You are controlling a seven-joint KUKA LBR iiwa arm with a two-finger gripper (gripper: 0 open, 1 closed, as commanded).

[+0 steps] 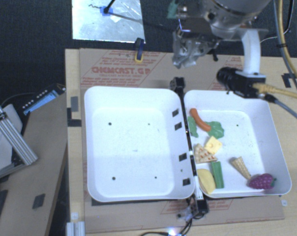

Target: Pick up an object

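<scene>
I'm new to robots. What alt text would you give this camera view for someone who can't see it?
A grey robot arm's tool hangs above the far edge of two white bins on a bench. The right bin holds toy food: a carrot, grapes, a cone and more.

1 fixed camera looks down at a slant on both white bins point(133, 95) from above.

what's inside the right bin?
Right bin holds toy food, mostly along its left wall: orange carrot, green leafy piece, yellow cheese wedge, cracker, green stick, yellow piece, cone, purple grapes. Anything beneath them is covered.
</scene>
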